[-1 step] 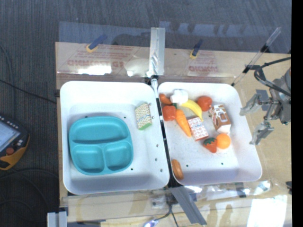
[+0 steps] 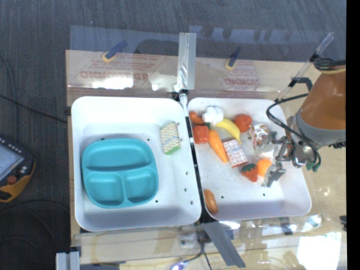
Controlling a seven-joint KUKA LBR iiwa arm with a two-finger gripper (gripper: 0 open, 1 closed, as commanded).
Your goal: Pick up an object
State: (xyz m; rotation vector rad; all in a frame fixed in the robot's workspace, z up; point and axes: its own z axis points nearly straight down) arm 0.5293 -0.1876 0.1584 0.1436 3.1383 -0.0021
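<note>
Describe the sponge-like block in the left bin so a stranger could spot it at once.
Start at the left bin, which holds a big teal divided tray. Look past the tray's upper right corner, toward the wall shared with the right bin. There lies a small rectangular block, pale and speckled with a green edge, apart from the tray.

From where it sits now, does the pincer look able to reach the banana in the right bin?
Probably yes. The banana lies open on top, and the pincer hangs in the same bin; the carton and the orange fruit between them sit low.
</note>
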